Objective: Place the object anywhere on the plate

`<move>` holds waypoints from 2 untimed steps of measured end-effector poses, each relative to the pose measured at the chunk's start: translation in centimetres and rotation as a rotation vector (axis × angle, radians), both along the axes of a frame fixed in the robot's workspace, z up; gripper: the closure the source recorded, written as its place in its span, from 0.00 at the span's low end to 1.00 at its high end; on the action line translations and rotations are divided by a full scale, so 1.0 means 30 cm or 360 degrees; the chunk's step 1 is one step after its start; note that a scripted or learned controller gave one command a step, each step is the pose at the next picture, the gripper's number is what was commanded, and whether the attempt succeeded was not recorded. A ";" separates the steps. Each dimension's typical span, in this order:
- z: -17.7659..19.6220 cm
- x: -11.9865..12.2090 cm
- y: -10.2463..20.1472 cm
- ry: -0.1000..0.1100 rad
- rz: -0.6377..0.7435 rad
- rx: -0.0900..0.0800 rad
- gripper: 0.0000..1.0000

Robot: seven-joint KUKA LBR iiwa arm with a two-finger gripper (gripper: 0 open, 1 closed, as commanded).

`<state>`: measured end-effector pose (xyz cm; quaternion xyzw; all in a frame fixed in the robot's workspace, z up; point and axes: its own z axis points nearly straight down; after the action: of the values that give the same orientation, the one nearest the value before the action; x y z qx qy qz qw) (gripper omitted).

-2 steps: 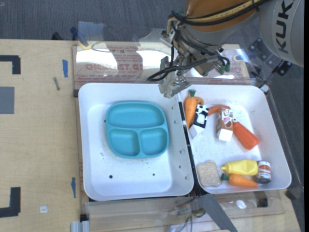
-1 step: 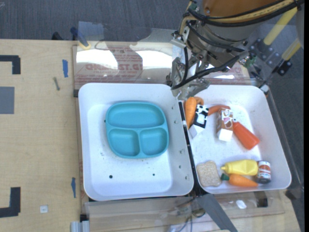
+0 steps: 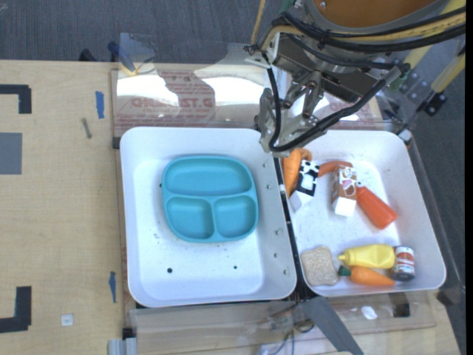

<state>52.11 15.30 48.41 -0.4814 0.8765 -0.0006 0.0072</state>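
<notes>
The two white bins sit side by side on the bench: the left bin (image 3: pixel 140 272) carries the blue plate (image 3: pixel 209 198), a three-compartment dish lying flat near its middle, and no object rests on any of its sections, so the placing step is judged not yet done. The right bin (image 3: pixel 425 220) holds the loose items: an orange bottle (image 3: pixel 373 205), a yellow bottle (image 3: pixel 368 257), a slice of bread (image 3: pixel 319 265), a small carton (image 3: pixel 344 189), a carrot (image 3: pixel 369 276) along the front wall and a small jar (image 3: pixel 403 262) beside it. The arm (image 3: pixel 369 13) comes in from the upper right, and the gripper (image 3: pixel 295 135) hangs over the dividing edge between the bins, at the far end of the right bin. Directly under it stands a second carrot (image 3: pixel 293 168), tilted, with a black-and-white tag (image 3: pixel 307 179) touching it; this is judged the likely task object, though it appears to be in the right bin. Whether the fingers are closed on it or released cannot be told: cables and the wrist body cover the fingertips. Remaining work, on this evidence: secure the object, carry it left, set it on the plate.
</notes>
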 end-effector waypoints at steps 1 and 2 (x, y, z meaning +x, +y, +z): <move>0.011 -0.049 0.054 0.0009 -0.0530 0.0003 1.00; -0.620 -0.106 -0.069 0.0025 -0.0398 -0.0004 1.00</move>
<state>48.94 13.22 29.83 -0.3683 0.9297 0.0011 -0.0003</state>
